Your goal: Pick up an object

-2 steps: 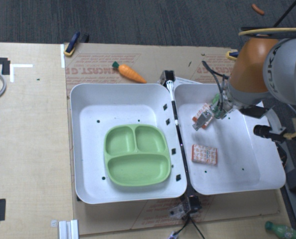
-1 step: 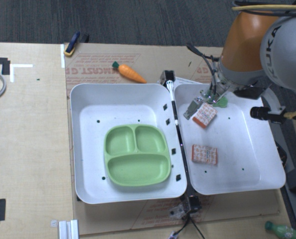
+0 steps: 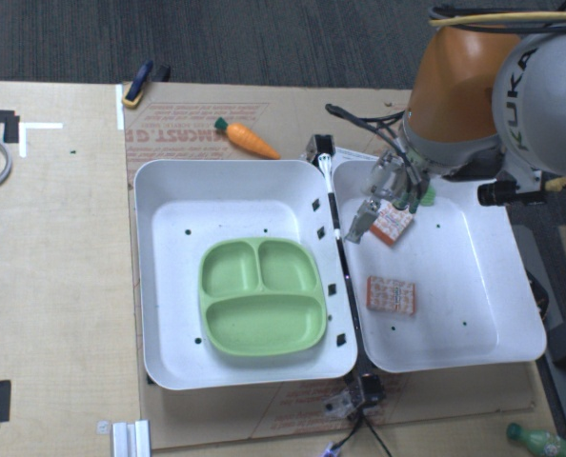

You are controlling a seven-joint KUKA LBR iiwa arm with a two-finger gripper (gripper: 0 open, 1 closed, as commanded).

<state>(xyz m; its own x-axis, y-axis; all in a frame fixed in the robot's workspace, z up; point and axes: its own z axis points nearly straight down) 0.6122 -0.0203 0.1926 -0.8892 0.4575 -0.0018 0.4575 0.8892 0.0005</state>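
My gripper hangs over the back left part of the right bin, under the grey and orange arm. A small red and white packet sits tilted between its fingers, and the gripper is shut on it. One grey finger points down toward the bin's left wall. A second red and white packet lies flat on the right bin's floor, a little in front of the gripper. Something small and green peeks out beside the wrist.
The left bin holds a green divided plate. An orange toy carrot lies on the cardboard behind the left bin. A blue and yellow item lies at the back left. A green object sits at the front right corner.
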